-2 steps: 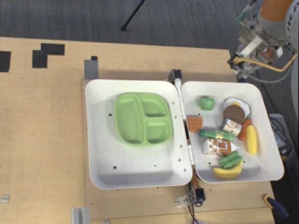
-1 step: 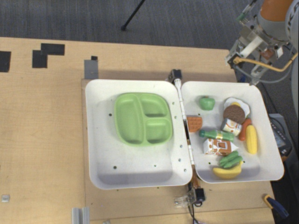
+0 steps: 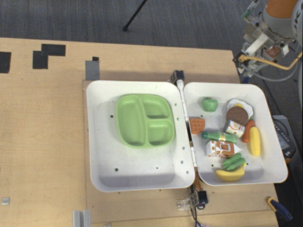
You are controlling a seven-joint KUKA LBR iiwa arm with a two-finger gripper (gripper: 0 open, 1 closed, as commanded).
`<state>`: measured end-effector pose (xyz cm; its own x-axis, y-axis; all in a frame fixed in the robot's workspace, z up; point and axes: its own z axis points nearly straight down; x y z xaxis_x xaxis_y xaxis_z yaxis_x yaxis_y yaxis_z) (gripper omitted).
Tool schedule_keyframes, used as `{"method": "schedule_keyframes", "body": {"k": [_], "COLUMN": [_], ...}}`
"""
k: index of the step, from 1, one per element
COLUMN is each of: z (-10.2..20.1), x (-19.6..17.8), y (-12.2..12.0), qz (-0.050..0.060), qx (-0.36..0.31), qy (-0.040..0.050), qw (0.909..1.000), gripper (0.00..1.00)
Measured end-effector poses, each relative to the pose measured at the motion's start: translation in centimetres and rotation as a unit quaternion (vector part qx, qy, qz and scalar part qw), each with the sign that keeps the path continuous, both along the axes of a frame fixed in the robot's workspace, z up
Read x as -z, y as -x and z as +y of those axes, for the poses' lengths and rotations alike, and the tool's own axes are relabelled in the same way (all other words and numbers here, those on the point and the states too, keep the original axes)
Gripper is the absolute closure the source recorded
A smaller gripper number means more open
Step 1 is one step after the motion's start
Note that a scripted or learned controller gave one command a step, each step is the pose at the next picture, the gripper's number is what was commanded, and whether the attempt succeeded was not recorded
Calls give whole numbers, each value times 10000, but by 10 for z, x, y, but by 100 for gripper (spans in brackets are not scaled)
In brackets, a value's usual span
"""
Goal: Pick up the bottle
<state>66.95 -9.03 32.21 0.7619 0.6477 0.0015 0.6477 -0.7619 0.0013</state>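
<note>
The green plastic bottle (image 3: 219,136) lies flat in the shallow white right bin (image 3: 271,148), hemmed by toy food (image 3: 221,148) — the gripper (image 3: 259,48) hangs outside the far rim, grip state indeterminable, presumably staged for descent.

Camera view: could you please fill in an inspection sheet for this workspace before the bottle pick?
Surface: wooden bench bearing a left bin and a right bin, both white.
Job's things: green bottle lying on its side mid right bin, crowded by toy food.
Clutter: green plate in left bin; apple, carton, banana and more in right bin.
Grippers: gripper beyond the right bin's far edge, well away from the bottle.
Cables: thin dark lead at the near bench edge.
Surroundings: grey carpet; dark pole slanting across it.
</note>
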Motion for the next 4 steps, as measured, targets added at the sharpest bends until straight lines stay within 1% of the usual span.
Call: {"method": "schedule_keyframes", "body": {"k": [1, 2, 3, 4], "z": [36, -20, -116, -66], "x": [102, 13, -52, 9], "y": [21, 57, 77, 90], "qz": [16, -3, -3, 16], "qx": [2354, 1993, 1815, 2113], "qy": [-10, -4, 2, -9], "qw": [9719, 9799, 9834, 9774], "gripper": [100, 100, 100, 100]}}
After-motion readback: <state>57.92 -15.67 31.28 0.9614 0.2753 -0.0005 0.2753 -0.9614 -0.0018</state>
